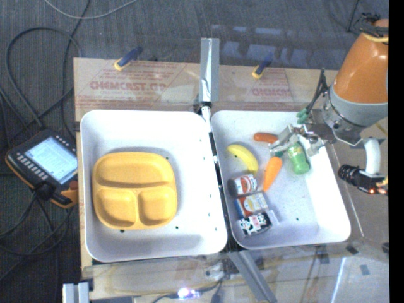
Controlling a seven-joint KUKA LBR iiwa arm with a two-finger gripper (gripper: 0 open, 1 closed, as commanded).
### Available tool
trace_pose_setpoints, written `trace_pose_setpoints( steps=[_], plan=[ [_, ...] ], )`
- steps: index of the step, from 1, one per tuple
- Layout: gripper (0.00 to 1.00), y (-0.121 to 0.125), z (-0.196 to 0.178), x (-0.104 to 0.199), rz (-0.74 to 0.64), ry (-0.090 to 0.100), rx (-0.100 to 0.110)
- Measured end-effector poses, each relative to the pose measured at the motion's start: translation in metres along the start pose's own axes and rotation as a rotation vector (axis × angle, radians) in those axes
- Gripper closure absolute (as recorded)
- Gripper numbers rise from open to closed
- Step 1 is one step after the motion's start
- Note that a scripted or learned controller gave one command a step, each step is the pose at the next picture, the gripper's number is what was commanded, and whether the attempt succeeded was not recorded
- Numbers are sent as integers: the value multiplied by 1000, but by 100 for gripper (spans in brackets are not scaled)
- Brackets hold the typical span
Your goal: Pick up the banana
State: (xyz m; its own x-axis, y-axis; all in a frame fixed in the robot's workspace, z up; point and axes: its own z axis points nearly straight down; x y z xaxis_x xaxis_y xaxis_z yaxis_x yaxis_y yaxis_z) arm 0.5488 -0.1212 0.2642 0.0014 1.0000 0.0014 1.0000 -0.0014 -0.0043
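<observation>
Banana [243, 156] is lying in the right white bin [328, 223], near its left wall and toward the back. A carrot [272, 172] is lying just beside it on the right, tilted. Below them, three small cans and cartons [252, 204] are sitting in a row. A red sausage-like toy [265, 137] is lying behind the banana. The claw [295, 137] is hanging over the back of the right bin, right by a green bottle [298, 158], well apart from the banana. I cannot tell how the claw is set. The left white bin [101, 232] is holding a yellow tray [134, 189] with three sections. Both bins are sitting side by side on the tabletop [145, 87].
</observation>
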Motion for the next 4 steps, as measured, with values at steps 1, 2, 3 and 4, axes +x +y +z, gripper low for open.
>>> trace_pose_setpoints(
  steps=[1, 2, 3, 4],
  plan=[
    [0, 81, 64, 14, -267, -1, 0],
    [0, 106, 163, -2, -407, -6, -5],
    [100, 107, 155, -2, -402, -5, -9],
    [0, 107, 155, -2, -402, -4, -7]
  ],
)
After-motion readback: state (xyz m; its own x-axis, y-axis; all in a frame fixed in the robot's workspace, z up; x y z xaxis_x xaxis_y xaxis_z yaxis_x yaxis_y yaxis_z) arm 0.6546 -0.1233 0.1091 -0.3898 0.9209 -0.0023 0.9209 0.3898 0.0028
